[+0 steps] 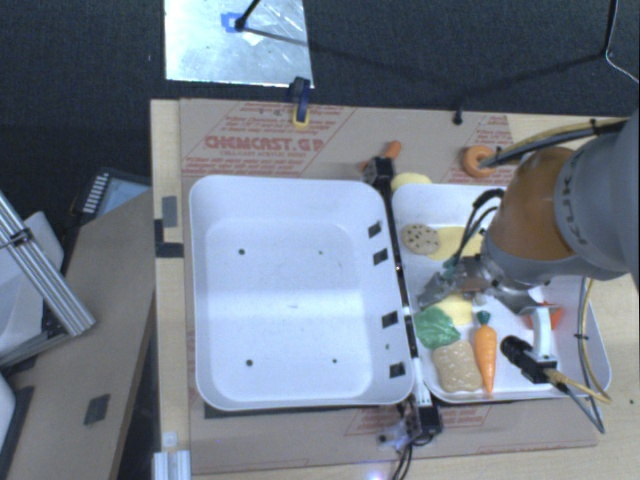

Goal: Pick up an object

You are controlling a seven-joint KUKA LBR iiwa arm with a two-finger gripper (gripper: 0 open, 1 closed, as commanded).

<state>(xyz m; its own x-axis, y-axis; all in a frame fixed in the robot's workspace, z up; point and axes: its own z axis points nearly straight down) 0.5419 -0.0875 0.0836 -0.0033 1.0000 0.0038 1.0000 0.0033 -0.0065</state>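
Over the right bin (452, 206), the grey arm is reaching in from the right, and the tool (443, 290) is hanging low among the toy foods, its tip pointing toward the divider between the two bins. Whether the tool is standing wide or narrow I cannot tell, since the wrist is covering much of it and the metal is blurring into the clutter. Nothing is showing clearly in its grip, so I am judging the pick as not yet made.

Candidate things are lying all around it. A green leafy piece (435, 326) is sitting just below the tool, with a pale yellow piece (458, 311) beside it. A carrot (484, 356) and a tan cracker (458, 366) are lying side by side nearer the front wall. A chocolate-chip cookie (420, 236) and a yellow slice (452, 240) are resting toward the back. The green and pale yellow pieces are looking like the nearest targets, though I cannot say which one the program is aiming for.

The left bin (290, 298) is holding nothing. A doughnut (478, 161) is sitting on the desk (330, 128) behind the right bin, outside it.

By my reading the task is standing at the approach stage. Closing on a thing and lifting it clear are both left to do.
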